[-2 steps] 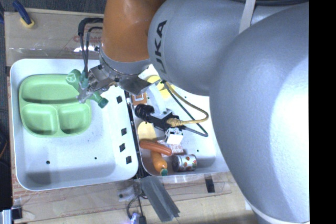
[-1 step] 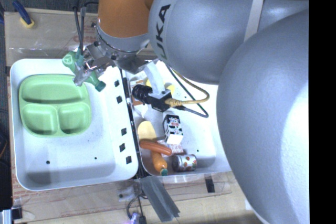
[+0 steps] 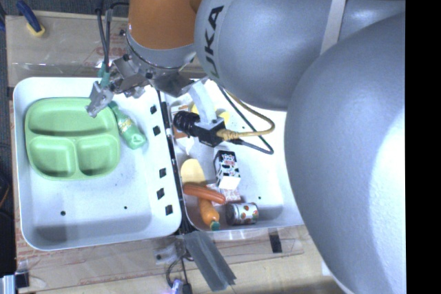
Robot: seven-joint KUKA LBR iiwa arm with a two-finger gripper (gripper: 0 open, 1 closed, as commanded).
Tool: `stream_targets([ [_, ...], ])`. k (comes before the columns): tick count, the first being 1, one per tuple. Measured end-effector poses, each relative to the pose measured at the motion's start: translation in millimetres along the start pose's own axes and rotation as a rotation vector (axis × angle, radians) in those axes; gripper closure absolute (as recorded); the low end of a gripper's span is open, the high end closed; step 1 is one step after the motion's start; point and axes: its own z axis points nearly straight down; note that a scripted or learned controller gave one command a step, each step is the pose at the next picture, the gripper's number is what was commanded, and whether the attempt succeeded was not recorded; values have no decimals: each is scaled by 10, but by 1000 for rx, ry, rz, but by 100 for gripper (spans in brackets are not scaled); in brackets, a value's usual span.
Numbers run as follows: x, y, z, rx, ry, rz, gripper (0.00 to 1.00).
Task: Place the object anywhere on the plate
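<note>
A light green divided plate (image 3: 69, 138) lies in the left bin (image 3: 89, 217), towards its far left side. My gripper (image 3: 97, 104) hangs over the plate's far right corner, pointing down and to the left. A small green bottle-shaped object (image 3: 131, 133) lies on the bin floor just past the plate's right edge, a little right of and below the gripper. Nothing shows in the gripper's grasp.
The right bin (image 3: 275, 196) holds an orange carrot-like piece (image 3: 204, 193), a small can (image 3: 242, 213), a black-and-white carton (image 3: 227, 169) and a yellow item (image 3: 192, 170). The arm's large grey body covers the right side. A ridge with black clips (image 3: 165, 169) divides the bins.
</note>
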Motion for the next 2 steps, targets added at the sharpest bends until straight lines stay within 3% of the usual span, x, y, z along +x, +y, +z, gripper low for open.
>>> stream_targets([
  [1, 8, 5, -96, 1, 0, -6, 100],
  [2, 632, -304, 809, 4, -1, 136, 100],
])
